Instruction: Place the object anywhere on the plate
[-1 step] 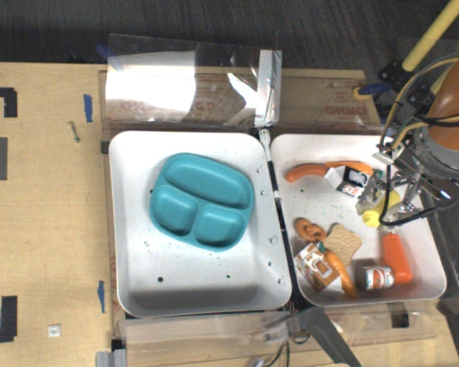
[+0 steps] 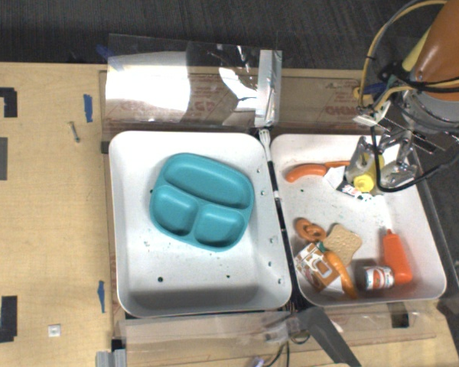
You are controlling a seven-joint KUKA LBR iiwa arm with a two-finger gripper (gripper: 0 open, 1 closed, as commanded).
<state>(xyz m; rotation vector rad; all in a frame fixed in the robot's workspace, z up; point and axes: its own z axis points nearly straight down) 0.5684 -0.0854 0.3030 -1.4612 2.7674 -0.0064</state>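
A teal plate (image 2: 202,200) with three compartments lies in the left white bin (image 2: 130,274), and nothing is on it. My gripper (image 2: 380,167) hangs low over the far part of the right bin (image 2: 432,281), well to the right of the plate. It is open, with white bin floor showing in the gap. A small yellow object (image 2: 362,181) rests on a white packet at the tip of the left finger (image 2: 361,159); it is not between the two. An orange sausage-shaped piece (image 2: 310,171) lies just left of the gripper.
The near half of the right bin holds a pretzel (image 2: 307,228), a cracker (image 2: 343,241), a small printed box (image 2: 316,266), a carrot (image 2: 341,272), a can (image 2: 378,278) and an orange bottle (image 2: 396,255). A clear plastic sheet (image 2: 191,86) stands behind the left bin.
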